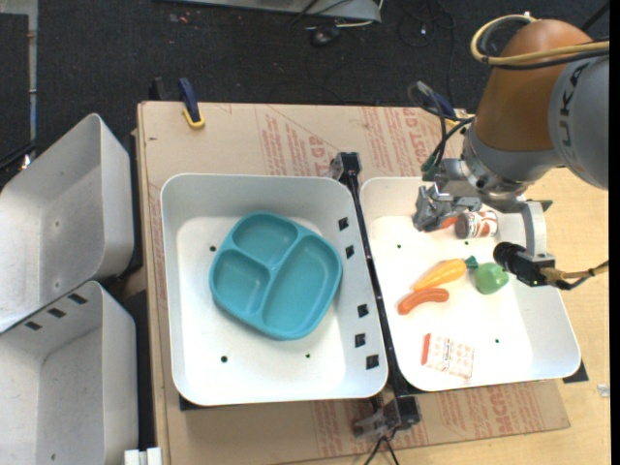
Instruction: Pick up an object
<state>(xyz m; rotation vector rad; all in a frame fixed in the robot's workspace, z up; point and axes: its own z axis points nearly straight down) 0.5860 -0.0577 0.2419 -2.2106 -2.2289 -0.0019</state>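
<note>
Pincer (438, 211) hangs low over the right bin's (542, 356) far edge; whether it is apart or together I cannot tell. Just right of it lies a small red-and-white object (478, 225), partly hidden. Nearer lie an orange carrot (439, 273), green pepper (490, 278), red sausage (423, 300), and white packet (448, 354). A teal plate (276, 275) lies in the left bin (194, 356).

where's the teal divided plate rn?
The teal divided plate lies in the left white bin in the camera view, roughly centered, across the divider from the right bin holding the toy carrot.
</note>
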